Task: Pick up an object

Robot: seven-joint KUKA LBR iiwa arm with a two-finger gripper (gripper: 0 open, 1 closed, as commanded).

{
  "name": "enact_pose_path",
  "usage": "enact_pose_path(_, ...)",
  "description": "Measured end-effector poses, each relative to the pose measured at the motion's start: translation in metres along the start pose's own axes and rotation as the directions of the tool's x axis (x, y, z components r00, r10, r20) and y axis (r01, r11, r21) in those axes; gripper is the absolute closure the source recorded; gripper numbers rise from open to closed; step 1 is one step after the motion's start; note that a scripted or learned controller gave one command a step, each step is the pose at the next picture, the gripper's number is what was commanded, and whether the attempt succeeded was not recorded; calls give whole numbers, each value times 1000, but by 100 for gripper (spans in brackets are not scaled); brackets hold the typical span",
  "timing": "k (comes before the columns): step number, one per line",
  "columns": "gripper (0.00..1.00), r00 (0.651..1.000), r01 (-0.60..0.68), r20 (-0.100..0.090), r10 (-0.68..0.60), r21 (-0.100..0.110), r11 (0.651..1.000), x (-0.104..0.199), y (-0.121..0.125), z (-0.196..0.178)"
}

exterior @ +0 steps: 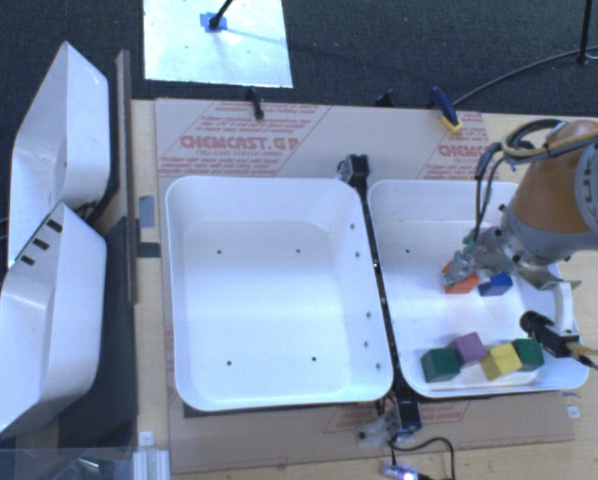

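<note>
Two white bins sit side by side on a brown board (279, 133) over a dark floor (399, 28). The left bin (194, 228) sits at nine o'clock from the right bin (419, 208). The gripper (466, 266) hangs low in the right bin, just above an orange block (462, 285) and a blue block (496, 286) — I cannot tell if it is open. At six o'clock from it lie more blocks — dark green (440, 364), purple (469, 346), yellow (501, 360), green (528, 352).

Arm enters from the right edge of the view, grey link with orange band (554, 193) above the wrist, angled down-left. Pincer (466, 268) sits low, left of the band and below it, pointing left. Cables loop over the top of the wrist. Finger gap not resolvable.
</note>
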State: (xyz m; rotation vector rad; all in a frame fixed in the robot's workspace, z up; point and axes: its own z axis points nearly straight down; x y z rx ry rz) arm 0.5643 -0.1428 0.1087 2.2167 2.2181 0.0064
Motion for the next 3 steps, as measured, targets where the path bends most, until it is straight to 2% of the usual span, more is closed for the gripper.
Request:
enact_pose_path(1, 100, 1000, 8, -3, -8, -6, 1000, 100, 41, -167)
enact_pose_path(2, 100, 1000, 6, -3, -6, 5, 1000, 166, 57, -184)
enact_pose_path(3, 100, 1000, 6, -3, -6, 7, 1000, 235, 12, -183)
